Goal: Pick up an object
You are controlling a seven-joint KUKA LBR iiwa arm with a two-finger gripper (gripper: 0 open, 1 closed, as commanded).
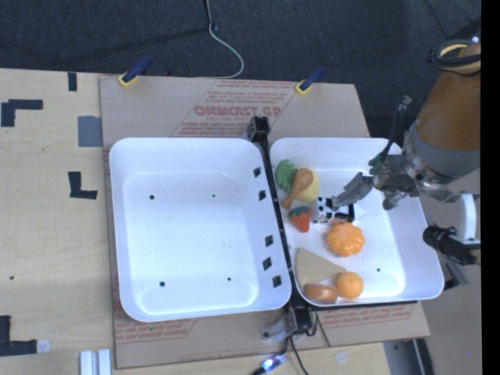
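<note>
Orange and ribbed, a small plastic pumpkin [344,239] lies in the right-hand shallow white bin [406,248], near a black-and-white toy cow [324,209], a tan wedge [316,266] and an orange ball [349,284]. The two-finger gripper [344,200] hangs just above the cow, fingers parted, gripping nothing.

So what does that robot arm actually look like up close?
The arm is a thick, rounded tube, grey with a wide orange band above the wrist. A thin dark cable runs beside it. Its tool is slim, made of grey and black metal parts, ending in dark fingers over the right bin.
</note>
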